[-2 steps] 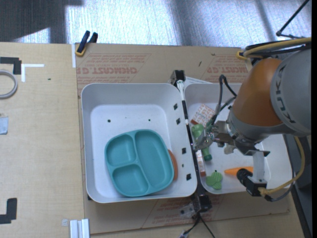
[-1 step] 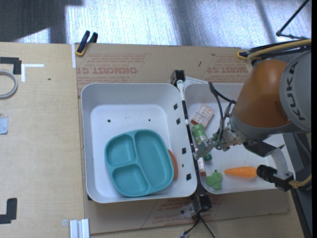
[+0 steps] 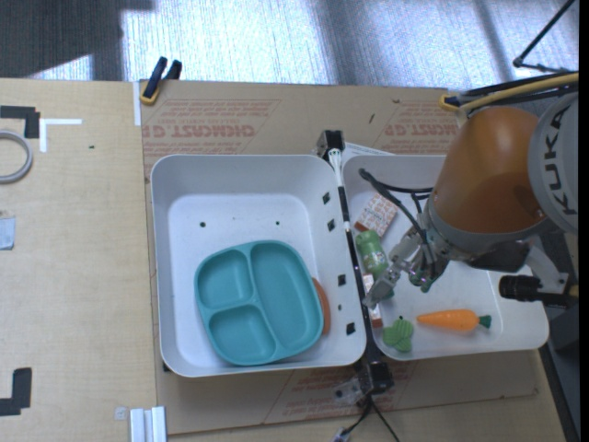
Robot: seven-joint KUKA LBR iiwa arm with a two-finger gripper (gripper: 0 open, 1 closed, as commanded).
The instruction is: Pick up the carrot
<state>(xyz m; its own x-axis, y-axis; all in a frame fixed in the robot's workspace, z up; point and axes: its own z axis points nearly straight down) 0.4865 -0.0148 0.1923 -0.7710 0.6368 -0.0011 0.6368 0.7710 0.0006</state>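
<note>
Nearest us, we've got the carrot (image 3: 451, 320) lying at the near edge of the right bin (image 3: 520, 334), just right of a green toy (image 3: 398, 333). Our gripper (image 3: 391, 279) hovers left of it; can't tell if it's open. Left bin (image 3: 239, 187) holds a teal tray (image 3: 259, 302).

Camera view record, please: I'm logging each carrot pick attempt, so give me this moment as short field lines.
target: carrot, orange with a green top, lying flat in the right bin near its front wall
gripper: gripper low over the right bin's left side, left of the carrot and apart from it
held: nothing seen between the fingers
near gripper: green bottle, small green toy, printed packet
left bin: left bin holds a teal divided tray with an orange object's edge showing at its right side
</note>
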